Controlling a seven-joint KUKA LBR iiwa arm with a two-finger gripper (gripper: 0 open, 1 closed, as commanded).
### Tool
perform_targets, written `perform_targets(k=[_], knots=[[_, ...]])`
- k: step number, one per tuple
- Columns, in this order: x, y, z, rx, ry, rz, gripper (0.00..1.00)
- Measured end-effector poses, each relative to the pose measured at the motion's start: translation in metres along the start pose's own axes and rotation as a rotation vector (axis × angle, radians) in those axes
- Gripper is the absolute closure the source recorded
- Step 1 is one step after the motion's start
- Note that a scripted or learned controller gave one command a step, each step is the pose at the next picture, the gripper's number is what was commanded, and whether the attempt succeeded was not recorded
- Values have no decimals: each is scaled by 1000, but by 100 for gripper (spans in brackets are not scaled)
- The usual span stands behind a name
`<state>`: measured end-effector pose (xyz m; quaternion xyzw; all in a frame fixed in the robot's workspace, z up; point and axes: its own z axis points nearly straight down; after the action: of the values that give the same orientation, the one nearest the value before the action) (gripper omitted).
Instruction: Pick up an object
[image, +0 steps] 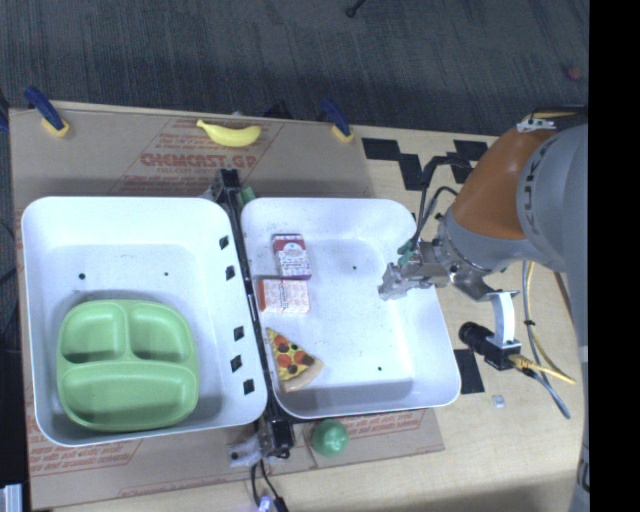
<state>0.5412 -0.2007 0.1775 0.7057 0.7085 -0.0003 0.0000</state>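
Desk is carrying two bins; gripper (397, 280) is hanging over right bin (425, 385) near its right wall, can't tell its state. Carton (289, 254), box (284, 296), pizza slice (291, 359) are sitting by left wall, risking a miss

A robotics lab: a grey-and-orange robot arm (520, 200) reaches over two white bins (400, 330) clamped onto printed cardboard (190, 160) on a wooden desk (520, 440), with toy food and black-and-white markers (420, 160) nearby.
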Motion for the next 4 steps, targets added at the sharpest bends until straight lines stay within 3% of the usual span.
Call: perform_targets(k=[1,3,4], knots=[[16,-54,-29,2,1,1,100],[77,-64,-39,2,1,-5,100],[53,-65,-32,3,0,-2,100]])
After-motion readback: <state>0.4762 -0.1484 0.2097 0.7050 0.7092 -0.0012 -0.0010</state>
